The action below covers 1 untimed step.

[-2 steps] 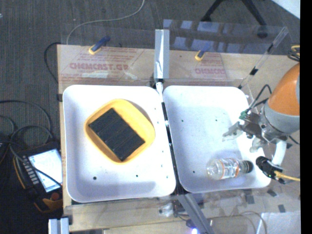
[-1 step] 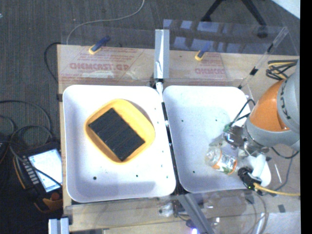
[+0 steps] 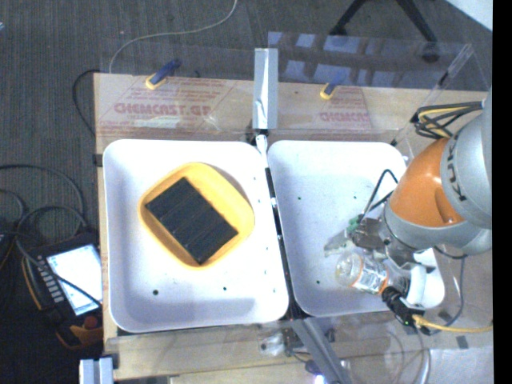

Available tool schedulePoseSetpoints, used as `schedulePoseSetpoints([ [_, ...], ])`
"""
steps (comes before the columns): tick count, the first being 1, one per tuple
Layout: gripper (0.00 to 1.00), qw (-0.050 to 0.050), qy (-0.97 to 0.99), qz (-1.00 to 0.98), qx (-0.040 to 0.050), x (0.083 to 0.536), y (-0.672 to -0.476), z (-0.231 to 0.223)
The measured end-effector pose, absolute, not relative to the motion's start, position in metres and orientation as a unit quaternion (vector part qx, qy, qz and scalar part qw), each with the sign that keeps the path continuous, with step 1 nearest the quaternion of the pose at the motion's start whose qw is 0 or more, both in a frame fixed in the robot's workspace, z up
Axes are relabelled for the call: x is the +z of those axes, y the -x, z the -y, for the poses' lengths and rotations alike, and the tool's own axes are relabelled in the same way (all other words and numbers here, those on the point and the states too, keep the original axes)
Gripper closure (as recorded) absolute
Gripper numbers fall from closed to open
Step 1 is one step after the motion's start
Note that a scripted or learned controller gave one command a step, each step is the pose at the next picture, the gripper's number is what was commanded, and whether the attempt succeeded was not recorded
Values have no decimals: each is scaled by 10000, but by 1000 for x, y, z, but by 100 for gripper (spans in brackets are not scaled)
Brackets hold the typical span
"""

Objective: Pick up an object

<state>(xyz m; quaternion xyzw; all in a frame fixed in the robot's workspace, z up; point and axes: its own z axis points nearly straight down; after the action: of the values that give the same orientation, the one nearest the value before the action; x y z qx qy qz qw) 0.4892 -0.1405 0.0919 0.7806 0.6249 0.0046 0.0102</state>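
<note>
Right white bin (image 3: 320, 174): small clear plastic bottle-like object (image 3: 354, 272) lies on its side near the front right corner. Tool (image 3: 370, 246) sits low over it, just beside or touching; cannot tell its state. Object looks to rest on the bin floor, so judged: approach made, lift not yet done. Left white bin (image 3: 128, 294) holds a yellow dish with a dark ribbed slab (image 3: 192, 220).

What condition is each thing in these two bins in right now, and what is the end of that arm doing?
Yellow dish: lies flat in the left bin, with a dark ridged pad resting on it.
Clear plastic bottle: lies on its side in the right bin, beneath the arm's wrist.
End effector: low over the bottle; its grip is too hidden to judge.
</note>
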Motion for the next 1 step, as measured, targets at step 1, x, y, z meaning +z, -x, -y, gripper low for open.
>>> schedulePoseSetpoints([
  [1, 100, 79, -7800, -6257, 65, 102, -491, 138],
])
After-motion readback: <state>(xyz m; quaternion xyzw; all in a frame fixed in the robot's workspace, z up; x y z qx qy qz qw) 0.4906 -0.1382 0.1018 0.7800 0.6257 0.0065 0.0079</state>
